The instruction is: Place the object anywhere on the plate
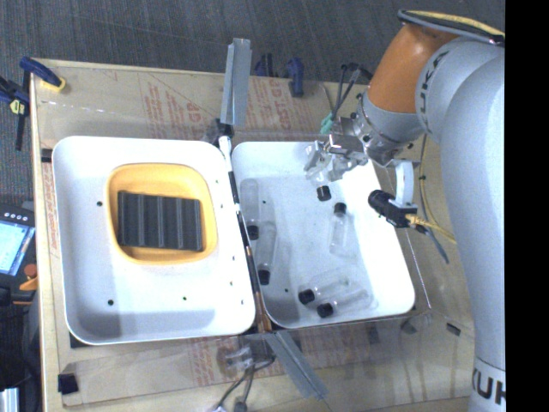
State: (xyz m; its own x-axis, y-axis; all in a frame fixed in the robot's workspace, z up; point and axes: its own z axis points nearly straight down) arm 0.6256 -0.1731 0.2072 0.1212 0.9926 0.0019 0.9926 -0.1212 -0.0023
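where the gripper (327, 160) hung over the far part of the right bin (390, 290), a small clear vial with a black cap (322, 183) sat directly under it, the body running up toward the metal fingers and the cap at its lower end; whether the fingers were actually closed on it or merely above it could not be told from this slanted view. several more clear vials with black caps lay scattered in the same bin: one (340, 226) near the middle, one (250, 213) along the left wall, another (264, 256) just below that, and a loose cluster (330, 297) near the front edge. the plate (161, 178), yellow-rimmed with a dark ribbed centre, rested in the left bin (86, 307), well apart from the gripper and from every vial. the two white bins stood side by side on a wooden bench (129, 93). the grey arm with its orange band (403, 67) reached in from the right side of the view, its wrist above the right bin's far right corner, with cables trailing beside it.
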